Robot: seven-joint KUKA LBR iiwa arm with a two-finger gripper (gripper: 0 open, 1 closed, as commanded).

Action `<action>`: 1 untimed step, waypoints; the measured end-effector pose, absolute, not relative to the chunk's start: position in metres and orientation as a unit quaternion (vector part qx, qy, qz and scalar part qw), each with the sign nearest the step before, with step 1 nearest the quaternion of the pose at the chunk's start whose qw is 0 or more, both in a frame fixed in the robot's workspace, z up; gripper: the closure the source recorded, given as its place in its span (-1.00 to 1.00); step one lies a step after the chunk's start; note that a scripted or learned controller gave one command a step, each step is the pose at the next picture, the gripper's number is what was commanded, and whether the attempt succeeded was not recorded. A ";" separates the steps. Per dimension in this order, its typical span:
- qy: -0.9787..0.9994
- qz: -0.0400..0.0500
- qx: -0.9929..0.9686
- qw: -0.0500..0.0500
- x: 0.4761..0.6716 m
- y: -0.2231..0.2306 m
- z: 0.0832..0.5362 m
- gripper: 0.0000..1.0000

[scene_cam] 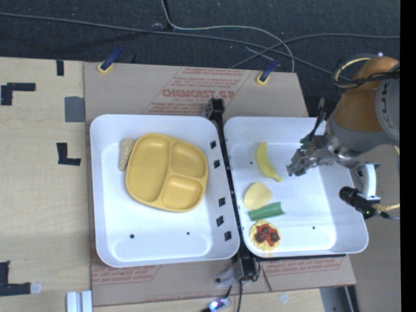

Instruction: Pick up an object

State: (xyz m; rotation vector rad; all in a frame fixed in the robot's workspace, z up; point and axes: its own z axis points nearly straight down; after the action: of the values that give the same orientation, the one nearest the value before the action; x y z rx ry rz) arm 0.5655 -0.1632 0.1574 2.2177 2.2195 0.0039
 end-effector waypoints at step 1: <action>0.708 0.002 0.706 0.002 0.566 -0.158 0.220 1.00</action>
State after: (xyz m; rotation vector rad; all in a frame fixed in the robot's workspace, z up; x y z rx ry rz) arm 0.5664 -0.1579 0.2200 2.2153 2.2208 0.0049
